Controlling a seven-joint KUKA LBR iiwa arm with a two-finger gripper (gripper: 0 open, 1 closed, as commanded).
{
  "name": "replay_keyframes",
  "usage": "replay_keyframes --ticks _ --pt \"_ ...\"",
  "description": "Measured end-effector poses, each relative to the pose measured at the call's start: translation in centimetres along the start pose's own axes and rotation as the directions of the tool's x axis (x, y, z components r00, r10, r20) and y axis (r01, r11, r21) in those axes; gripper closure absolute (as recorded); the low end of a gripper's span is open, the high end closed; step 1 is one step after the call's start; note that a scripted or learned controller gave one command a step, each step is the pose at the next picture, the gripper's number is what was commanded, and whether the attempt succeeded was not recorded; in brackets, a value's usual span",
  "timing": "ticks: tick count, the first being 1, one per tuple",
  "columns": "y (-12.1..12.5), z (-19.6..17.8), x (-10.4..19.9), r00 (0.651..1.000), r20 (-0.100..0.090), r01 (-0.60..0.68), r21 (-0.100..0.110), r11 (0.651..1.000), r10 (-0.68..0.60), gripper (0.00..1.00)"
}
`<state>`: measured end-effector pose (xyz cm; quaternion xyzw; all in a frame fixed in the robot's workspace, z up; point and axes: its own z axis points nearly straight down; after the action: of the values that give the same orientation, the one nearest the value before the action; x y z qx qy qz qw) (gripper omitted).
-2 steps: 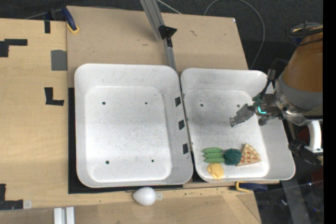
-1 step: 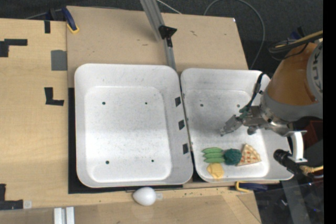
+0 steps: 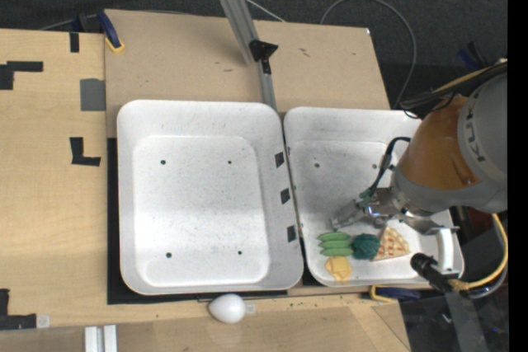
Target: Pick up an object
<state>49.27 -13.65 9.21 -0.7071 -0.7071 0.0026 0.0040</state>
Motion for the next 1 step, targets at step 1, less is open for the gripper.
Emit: replay_keyframes --ticks 1 --pt "0.01 0.26 0.01 1.000 0.003 0.001 -0.008 1.000 -0.001 0.00"
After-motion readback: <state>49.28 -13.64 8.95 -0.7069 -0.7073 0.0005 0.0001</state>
